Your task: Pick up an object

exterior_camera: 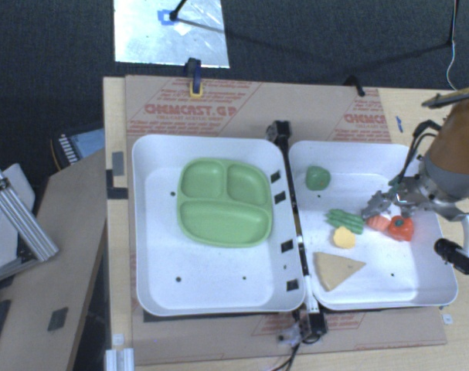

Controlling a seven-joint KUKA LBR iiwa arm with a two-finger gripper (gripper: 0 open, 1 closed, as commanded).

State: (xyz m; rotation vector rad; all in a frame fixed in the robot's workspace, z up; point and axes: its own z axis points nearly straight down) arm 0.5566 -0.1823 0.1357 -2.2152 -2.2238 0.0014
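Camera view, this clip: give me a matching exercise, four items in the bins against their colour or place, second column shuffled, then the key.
Column one:
1. divided plate
2. round ball-like toy
3. wedge-shaped piece
4. tomato-like toy

Column two:
A. red, in the right bin close by the gripper
B. tan, near the right bin's front edge
C. light green, in the left bin
D. green, near the right bin's back left corner

Pairs: 1-C, 2-D, 3-B, 4-A
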